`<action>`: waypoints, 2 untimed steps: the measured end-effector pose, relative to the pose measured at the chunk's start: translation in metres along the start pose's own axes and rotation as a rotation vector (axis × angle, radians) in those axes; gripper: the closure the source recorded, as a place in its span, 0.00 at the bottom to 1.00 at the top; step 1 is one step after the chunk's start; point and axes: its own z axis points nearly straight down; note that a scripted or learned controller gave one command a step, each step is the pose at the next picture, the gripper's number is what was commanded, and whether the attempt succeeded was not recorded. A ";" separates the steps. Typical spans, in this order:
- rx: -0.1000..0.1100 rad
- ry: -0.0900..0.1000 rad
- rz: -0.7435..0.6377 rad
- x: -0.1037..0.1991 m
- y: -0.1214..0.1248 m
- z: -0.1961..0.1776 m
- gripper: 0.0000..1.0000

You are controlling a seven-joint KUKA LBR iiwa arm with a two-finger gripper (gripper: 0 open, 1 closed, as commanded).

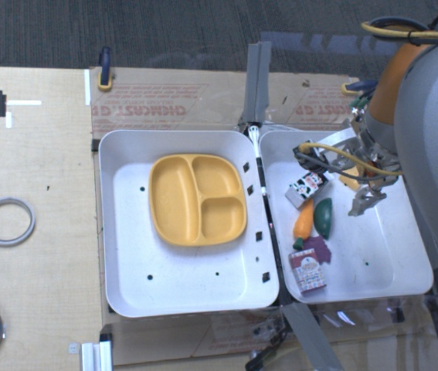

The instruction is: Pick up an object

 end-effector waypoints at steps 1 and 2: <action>0.001 0.000 0.000 -0.030 -0.043 0.000 0.00; 0.000 0.000 0.000 -0.030 -0.043 0.000 0.00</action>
